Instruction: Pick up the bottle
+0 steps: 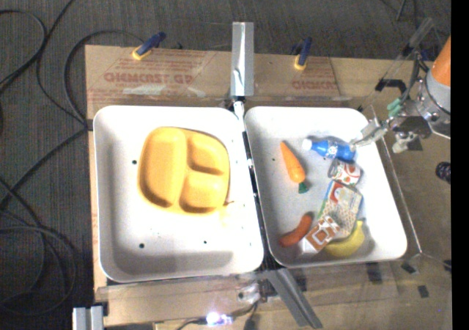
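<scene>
Still in the approach: claw [374, 130] hanging just right of bottle [330, 148], grip state impossible to tell. Next up, drop lower and straddle it.

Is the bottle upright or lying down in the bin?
Lying down. The bottle rests on its side on the right bin floor, long axis across the bin, white end left, near the gripper.

Banana [347, 243] half under carton [335, 216]
</scene>
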Robot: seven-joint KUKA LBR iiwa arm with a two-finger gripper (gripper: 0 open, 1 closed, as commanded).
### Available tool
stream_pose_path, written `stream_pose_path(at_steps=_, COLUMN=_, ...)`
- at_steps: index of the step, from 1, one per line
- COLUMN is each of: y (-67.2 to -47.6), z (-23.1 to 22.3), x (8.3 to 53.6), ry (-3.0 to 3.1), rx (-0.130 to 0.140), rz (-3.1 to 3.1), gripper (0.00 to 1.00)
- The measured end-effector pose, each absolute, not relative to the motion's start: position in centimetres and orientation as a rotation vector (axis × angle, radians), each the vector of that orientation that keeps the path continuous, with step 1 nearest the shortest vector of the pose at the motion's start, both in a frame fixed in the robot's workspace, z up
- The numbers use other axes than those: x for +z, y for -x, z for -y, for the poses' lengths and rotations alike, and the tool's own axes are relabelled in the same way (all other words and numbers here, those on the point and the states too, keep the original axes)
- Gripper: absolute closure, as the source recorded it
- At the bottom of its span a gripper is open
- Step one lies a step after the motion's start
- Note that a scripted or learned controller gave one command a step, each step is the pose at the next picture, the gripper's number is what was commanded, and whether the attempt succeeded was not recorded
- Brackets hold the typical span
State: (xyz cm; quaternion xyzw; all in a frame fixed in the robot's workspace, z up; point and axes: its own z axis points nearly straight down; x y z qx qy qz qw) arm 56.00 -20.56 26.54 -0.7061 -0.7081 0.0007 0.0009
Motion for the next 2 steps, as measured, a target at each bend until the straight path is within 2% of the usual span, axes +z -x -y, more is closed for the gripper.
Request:
stream_pose_path(at_steps=1, y=-60.8, z=18.3, x=16.1, ry=2.044, rx=0.003, rz=2.383, gripper=0.00)
stream_pose_path(at_steps=2, y=-62.0, z=21.0, x=10.5, ry=2.115, rx=-0.004, rz=2.325, gripper=0.00)
